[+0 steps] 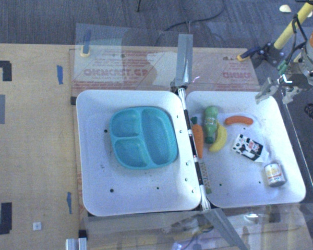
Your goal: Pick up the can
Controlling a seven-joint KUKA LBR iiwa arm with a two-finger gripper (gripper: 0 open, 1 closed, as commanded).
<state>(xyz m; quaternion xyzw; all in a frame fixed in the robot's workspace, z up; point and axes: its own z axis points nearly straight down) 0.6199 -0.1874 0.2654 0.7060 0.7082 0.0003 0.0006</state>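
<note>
The can (274,174) is small, with a white and tan label and a metal lid. It lies on its side near the front right corner of the right bin (240,191). My gripper (278,90) hangs over the back right corner of that bin, far behind the can. Its fingers are open with nothing between them.
The right bin also holds an orange carrot (197,138), a green bottle (211,120), a yellow banana (219,139), a red sausage (239,120) and a black-and-white carton (248,147). A blue divided plate (144,137) sits in the left bin (94,181). Cables and a yellow tool (289,27) crowd the top right.
</note>
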